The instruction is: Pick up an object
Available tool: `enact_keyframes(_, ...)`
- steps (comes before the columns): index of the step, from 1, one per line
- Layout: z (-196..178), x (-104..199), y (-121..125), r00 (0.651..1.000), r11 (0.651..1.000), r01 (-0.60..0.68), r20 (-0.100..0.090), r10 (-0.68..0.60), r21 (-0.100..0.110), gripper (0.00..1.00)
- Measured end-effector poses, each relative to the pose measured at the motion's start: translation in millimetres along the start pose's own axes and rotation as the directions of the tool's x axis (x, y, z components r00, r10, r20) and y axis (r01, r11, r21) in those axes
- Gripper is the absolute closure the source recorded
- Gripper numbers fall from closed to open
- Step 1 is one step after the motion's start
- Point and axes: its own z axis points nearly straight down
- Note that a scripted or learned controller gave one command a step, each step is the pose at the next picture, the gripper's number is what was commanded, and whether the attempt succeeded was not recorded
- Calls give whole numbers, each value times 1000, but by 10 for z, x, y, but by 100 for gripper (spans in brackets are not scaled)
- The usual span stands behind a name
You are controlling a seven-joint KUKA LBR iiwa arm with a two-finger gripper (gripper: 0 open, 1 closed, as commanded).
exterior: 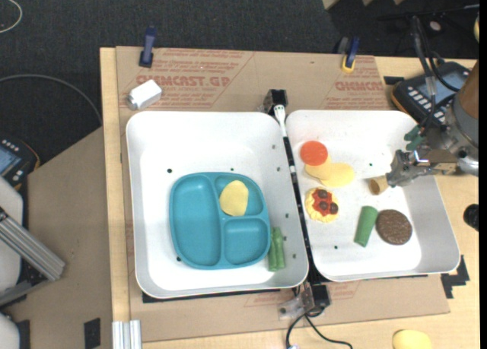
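Note:
My gripper [396,170] hangs over the right side of the right bin [434,260], open with nothing between its fingers. Just left of and below it lies a small tan cylinder [377,185]. Further left are an orange round piece [313,151], a yellow piece [335,174] and a small toy pizza [322,204]. A green cylinder [366,226] and a brown round cookie [394,227] lie below the gripper. In the left bin [152,150] a blue divided plate [199,222] holds a yellow piece [234,198]. A green piece [275,249] lies by the plate's right edge.
The arm comes in from the right above the bench edge, with cables and a dark device [418,93] behind it. A white block [144,94] sits on the board at the back left. Blue clamps [148,46] hold the board's rear edge.

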Motion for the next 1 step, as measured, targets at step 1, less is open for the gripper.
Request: enact_keyframes(1,-1849,554,26,1000,1000,7,2,-7,-28,100)
